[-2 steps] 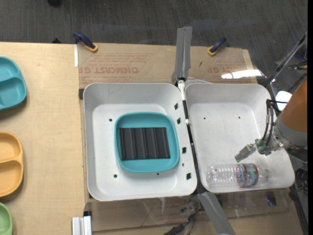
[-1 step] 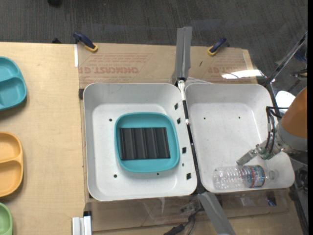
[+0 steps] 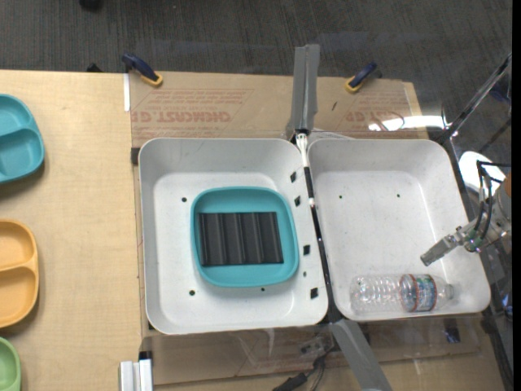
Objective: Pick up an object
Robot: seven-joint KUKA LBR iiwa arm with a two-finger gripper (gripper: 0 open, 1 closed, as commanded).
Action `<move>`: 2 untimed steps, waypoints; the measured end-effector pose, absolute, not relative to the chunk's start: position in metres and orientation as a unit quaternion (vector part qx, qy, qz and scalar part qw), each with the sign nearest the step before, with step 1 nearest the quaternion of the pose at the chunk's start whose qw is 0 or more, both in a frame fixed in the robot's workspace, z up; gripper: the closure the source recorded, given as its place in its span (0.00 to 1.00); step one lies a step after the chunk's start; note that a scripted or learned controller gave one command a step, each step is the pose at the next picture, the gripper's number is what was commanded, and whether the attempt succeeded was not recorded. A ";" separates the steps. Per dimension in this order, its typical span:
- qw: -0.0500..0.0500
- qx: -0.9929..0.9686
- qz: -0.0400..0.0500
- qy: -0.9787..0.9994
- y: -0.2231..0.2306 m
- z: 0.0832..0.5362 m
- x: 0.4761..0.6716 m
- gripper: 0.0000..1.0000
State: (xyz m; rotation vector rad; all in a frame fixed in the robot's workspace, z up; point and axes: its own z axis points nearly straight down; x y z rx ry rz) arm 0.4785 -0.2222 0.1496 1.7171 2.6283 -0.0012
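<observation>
approach step — gripper (image 3: 437,252) at right edge of frame, low over right bin (image 3: 383,182), nothing between its tips; open or closed, cannot tell. plastic bottle (image 3: 401,292) lies on its side, lower right of frame. next — descend, align across bottle.

Right bin (image 3: 383,194) is mostly wide open, only a clear water bottle (image 3: 400,293) lying along its near wall. Left bin (image 3: 163,218) is tighter: a teal tray (image 3: 244,239) hogs the middle, leaving just a strip around it.
</observation>
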 end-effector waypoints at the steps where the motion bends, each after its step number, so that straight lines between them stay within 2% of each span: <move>1: -0.001 0.517 0.000 0.856 -0.107 0.091 0.478 0.00; 2: 0.001 0.531 -0.001 0.848 -0.189 0.140 0.481 0.00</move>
